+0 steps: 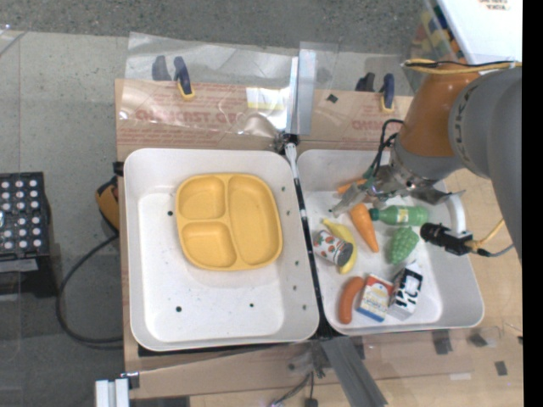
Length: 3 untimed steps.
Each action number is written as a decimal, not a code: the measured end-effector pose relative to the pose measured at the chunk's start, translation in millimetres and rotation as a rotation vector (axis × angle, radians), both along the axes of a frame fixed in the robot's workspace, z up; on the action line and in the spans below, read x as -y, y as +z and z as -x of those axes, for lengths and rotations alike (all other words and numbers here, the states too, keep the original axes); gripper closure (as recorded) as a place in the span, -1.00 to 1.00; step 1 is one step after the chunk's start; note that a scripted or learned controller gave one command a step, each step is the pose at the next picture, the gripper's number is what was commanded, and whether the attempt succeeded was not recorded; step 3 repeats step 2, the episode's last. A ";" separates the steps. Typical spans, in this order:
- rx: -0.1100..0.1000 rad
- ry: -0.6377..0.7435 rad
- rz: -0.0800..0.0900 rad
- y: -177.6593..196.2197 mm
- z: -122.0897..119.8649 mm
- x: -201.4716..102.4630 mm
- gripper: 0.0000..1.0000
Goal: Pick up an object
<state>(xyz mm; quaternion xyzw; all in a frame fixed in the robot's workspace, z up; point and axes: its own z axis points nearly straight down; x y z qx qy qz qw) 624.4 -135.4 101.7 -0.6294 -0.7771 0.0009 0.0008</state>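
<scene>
Two white bins sit side by side on the tabletop (501, 253). Near the left edge, one bin (153, 303) holds a yellow tray (229, 220). By the right edge, the other bin (458, 303) holds toy food — a carrot (366, 226), a banana (341, 242), a green bottle (402, 216). The fingers (361, 195) hang spread wide over that bin's far corner, just above the carrot, holding nothing.

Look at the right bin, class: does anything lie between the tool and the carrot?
Nothing visible does. The tool hangs over the upper part of the right bin, just above the carrot. The green bottle lies to the carrot's right and the banana to its left, both beside the path.
</scene>
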 end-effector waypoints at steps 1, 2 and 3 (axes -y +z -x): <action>0.003 -0.005 -0.001 10.7 -0.2 2.3 1.00; 0.002 0.001 -0.001 112.2 64.1 -91.4 1.00; 0.002 0.001 -0.001 112.2 64.1 -91.4 1.00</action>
